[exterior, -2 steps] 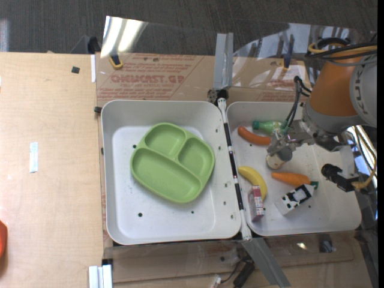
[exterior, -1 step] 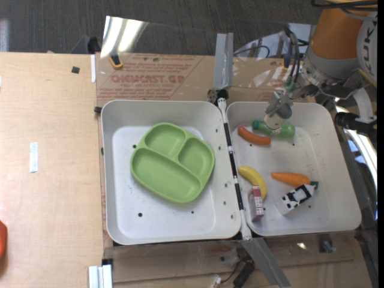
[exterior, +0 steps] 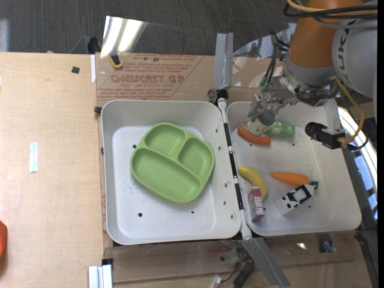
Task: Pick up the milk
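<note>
One milk carton (exterior: 297, 197), white with black patches, is seen lying tilted near the front right of the right bin (exterior: 336, 224). An orange carrot (exterior: 290, 177) lies just behind it, and a yellow banana (exterior: 252, 177) and a small pink packet (exterior: 257, 200) are found to its left, close to the divider between the bins. Farther back, a second orange-red vegetable (exterior: 254, 137) and a green bottle (exterior: 281, 129) are placed near the rear wall. The gripper (exterior: 261, 116) is held above this rear group, well apart from the milk carton; whether its jaws are apart or together cannot be told. The left bin (exterior: 120, 221) is occupied by a green divided plate (exterior: 173, 161). Both bins are supported on a bench of pale wood (exterior: 48, 161), with a printed cardboard sheet (exterior: 156, 77) laid behind the left bin. Dark flooring (exterior: 180, 5) is visible beyond the bench, and cables are looped around the grey and orange arm (exterior: 327, 23).
</note>
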You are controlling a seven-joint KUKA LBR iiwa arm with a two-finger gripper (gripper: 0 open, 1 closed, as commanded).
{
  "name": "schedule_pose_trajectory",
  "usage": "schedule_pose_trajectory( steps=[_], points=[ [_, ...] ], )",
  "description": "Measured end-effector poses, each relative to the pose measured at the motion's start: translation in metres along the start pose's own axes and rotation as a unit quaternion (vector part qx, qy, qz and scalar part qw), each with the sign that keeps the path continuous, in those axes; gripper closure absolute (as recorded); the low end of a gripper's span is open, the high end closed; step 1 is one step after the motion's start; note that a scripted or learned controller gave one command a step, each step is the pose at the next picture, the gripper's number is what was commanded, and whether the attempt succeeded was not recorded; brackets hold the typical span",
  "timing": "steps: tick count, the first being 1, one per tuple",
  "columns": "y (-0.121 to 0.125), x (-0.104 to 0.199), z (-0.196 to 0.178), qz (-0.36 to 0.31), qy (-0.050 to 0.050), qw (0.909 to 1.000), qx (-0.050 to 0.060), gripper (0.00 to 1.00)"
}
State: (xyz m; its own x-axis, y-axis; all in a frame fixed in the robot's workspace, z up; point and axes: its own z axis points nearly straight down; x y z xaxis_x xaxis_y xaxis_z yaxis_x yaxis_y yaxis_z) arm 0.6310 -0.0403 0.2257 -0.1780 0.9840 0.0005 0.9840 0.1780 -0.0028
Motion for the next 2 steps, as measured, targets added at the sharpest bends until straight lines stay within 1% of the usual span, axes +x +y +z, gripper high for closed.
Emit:
schedule_pose_trajectory(
  steps=[1,2],
  points=[
    [-0.062,0.010,0.036,-0.071,0.000,0.9975,0.000,1.00],
    [0.034,0.029,0.008,-0.138,-0.001,0.9904,-0.001,1.00]
  ],
)
